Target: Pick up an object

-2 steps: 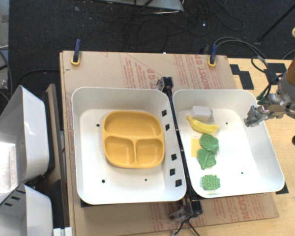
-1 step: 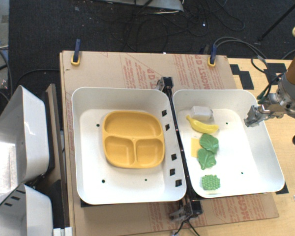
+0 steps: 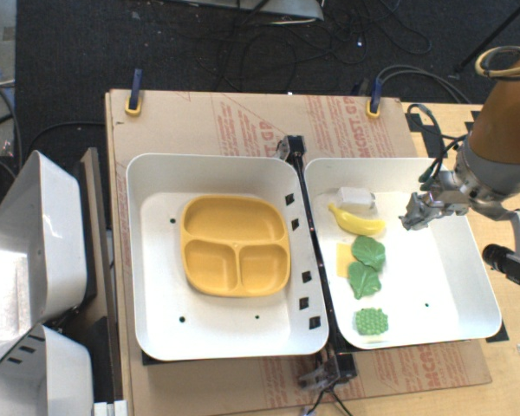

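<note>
1. The grey arm's pincer (image 3: 413, 216) is hovering low in the right white bin (image 3: 451, 271); whether it is spread or closed, I cannot tell.
2. A curved yellow plastic banana (image 3: 357, 222) is lying nearby; centring over it before descending looks wisest.

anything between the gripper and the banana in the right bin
Nothing visible. The gripper sits over bare bin floor to the right of the banana. The white block lies just behind the banana, not in that gap.
</note>
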### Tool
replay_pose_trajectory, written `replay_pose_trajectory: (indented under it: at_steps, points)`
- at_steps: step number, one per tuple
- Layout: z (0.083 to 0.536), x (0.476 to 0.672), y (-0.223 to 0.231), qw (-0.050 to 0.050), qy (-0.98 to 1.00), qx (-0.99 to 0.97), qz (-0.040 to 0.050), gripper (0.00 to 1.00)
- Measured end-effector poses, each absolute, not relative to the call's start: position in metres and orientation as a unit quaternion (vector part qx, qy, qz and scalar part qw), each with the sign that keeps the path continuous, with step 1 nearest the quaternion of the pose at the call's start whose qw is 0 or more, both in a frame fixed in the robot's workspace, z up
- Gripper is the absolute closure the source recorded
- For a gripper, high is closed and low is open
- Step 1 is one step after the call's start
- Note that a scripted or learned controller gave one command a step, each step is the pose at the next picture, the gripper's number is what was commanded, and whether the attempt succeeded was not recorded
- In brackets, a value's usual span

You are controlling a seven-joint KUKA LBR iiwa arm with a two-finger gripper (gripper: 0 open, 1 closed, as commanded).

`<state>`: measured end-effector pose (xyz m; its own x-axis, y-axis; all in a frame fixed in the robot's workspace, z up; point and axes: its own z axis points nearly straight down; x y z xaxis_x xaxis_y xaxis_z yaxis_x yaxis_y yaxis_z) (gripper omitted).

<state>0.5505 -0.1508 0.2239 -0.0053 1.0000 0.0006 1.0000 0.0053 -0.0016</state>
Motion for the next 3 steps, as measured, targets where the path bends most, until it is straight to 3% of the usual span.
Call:
replay_pose_trajectory:
  at_steps: [3]
  points:
    - [0.236,0.549,0.008,0.000,-0.710,-0.705,-0.0005,1.00]
